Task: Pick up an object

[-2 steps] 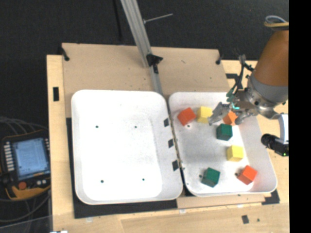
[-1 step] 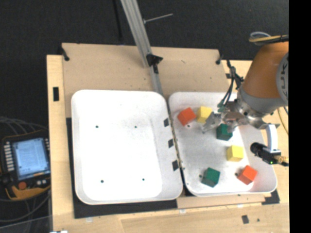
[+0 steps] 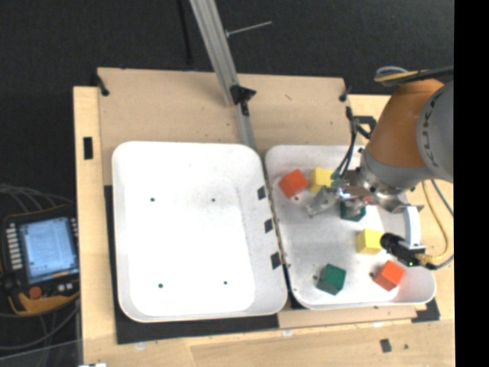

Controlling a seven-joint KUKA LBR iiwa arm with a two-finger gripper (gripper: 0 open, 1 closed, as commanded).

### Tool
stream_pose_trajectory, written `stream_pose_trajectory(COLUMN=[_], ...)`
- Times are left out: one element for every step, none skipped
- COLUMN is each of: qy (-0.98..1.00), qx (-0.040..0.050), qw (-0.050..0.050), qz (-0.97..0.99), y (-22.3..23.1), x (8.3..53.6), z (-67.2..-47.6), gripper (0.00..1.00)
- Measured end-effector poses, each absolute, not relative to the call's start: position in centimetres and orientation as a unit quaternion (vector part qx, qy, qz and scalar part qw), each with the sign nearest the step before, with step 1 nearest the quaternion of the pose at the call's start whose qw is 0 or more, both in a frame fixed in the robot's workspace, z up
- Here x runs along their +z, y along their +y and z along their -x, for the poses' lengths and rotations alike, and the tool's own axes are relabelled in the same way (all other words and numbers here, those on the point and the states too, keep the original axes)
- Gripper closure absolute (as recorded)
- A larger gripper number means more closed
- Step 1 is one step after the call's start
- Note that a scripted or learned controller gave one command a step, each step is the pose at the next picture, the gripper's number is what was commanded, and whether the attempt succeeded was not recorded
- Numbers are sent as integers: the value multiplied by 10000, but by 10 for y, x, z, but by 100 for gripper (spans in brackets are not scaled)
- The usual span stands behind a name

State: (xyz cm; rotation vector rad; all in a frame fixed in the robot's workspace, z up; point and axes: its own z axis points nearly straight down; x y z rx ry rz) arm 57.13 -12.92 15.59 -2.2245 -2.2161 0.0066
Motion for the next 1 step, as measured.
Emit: stream_pose_trajectory(qy=[-7061], qx=[23], qw=[12], qz=[7081], y=[-131], x=[103], z=[-570], gripper=[0])
